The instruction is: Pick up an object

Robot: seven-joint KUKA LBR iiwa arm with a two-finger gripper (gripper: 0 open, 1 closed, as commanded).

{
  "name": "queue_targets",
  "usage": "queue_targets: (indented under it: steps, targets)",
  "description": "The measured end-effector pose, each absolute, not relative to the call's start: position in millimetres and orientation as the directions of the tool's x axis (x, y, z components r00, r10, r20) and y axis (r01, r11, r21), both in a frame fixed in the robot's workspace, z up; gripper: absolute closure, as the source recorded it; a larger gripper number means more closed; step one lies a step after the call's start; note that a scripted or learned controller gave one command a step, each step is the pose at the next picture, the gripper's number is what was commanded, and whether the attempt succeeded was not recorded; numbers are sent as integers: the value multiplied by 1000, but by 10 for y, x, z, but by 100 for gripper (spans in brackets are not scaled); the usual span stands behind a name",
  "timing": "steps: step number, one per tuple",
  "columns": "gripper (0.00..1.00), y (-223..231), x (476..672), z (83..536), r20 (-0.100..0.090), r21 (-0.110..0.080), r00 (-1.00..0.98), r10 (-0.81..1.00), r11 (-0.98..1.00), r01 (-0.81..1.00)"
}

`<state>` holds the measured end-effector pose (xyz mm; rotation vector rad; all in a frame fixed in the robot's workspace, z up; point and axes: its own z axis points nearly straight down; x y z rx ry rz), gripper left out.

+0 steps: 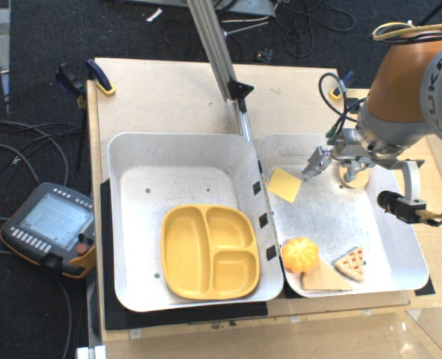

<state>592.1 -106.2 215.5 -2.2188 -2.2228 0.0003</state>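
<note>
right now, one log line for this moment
arm: over right bin | gripper: above floor, nothing seen held | nearest: cheese slice | left bin: yellow tray

From my console, the arm (407,88) is cut off by the right edge. Just beside it, the gripper (333,159) is too small for me to read its fingers. Below the gripper, the orange toy (301,255) and pizza slice (351,263) partly hide a tan card (321,279).
</note>
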Motion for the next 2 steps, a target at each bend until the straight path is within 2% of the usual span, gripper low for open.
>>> queue_targets:
  steps: [1, 2]
  targets:
    - [0, -1062, 5922, 2155, 1, 0, -1, 1000, 1, 1000]
    - [0, -1018, 5824, 1650, 0, -5, 0, 1000, 0, 1000]
